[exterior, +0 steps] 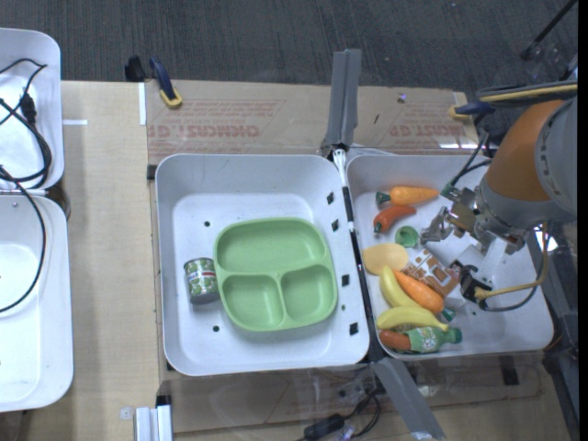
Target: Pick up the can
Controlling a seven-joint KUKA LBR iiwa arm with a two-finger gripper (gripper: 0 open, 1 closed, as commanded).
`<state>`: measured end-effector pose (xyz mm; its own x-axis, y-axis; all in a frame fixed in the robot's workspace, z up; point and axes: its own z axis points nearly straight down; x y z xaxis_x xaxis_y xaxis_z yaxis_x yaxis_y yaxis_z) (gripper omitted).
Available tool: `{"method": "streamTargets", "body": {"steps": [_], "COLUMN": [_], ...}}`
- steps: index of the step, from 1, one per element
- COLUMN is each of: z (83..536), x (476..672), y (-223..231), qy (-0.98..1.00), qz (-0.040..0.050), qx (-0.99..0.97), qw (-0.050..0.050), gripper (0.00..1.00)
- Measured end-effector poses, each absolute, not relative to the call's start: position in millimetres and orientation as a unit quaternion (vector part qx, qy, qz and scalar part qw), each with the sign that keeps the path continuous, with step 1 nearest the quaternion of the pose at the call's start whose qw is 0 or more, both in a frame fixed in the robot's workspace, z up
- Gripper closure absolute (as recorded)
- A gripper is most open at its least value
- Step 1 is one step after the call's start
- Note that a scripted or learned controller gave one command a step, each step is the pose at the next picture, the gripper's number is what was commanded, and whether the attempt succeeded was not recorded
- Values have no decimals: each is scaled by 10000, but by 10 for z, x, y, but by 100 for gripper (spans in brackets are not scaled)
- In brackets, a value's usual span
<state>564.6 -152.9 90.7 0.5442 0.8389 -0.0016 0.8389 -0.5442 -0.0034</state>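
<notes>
**Reaching Not Yet Begun: The Can Sits in the Other Bin**

Looking down on the bench, you find the can (199,279) lying on its side just beside the left edge of the green divided tray (276,273), on the floor of the left bin (175,209). Nothing touches it but perhaps the tray's rim.

Your gripper (447,225) hangs far to the tray's right, across the divider, over the right bin (528,324) and its heap of toy food: carrots (411,194), bananas (407,317), a small green bottle (427,339). Whether the fingers are spread or closed, you cannot tell from here; the wrist hardware hides them, and nothing is visibly between them.

So judge this as the approach step, with the grasp itself untouched. The next move calls for you to lift clear of the food, cross over the tray, and descend on its far left side. The can's closeness to the tray rim will likely leave little room for one finger, so align across its round body.
</notes>
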Motion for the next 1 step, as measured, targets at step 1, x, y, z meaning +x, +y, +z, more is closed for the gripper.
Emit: {"method": "streamTargets", "body": {"steps": [1], "z": [907], "x": [5646], "y": [-1529], "qy": [-4773], "qz": [15], "qx": [-8787], "qw": [12], "gripper": [0]}}
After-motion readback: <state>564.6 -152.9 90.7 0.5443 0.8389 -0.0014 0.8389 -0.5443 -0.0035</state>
